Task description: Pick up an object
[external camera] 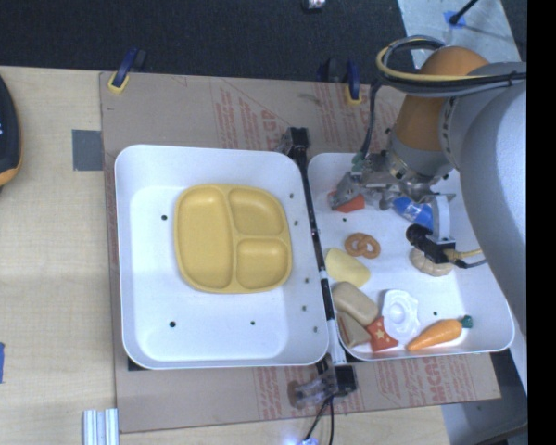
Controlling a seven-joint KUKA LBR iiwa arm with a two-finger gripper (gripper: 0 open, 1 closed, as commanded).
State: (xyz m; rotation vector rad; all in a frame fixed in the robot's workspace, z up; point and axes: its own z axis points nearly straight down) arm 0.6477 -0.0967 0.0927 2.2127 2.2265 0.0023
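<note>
Pincer (371, 191) sits low at the far end of the right bin (486, 341); can't tell its opening or whether it holds anything. Red piece (349, 205) just below it, blue item (417, 211) beside it, pretzel (361, 245) further toward the camera. Risk: crowded corner near the wall, so a nudge or a miss looks likely.

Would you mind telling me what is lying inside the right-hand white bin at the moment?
The right bin holds a pretzel, a carrot, a fried egg, two pale bread-like pieces and a red wedge. The arm covers its upper part, hiding whatever lies beneath the gripper.
</note>
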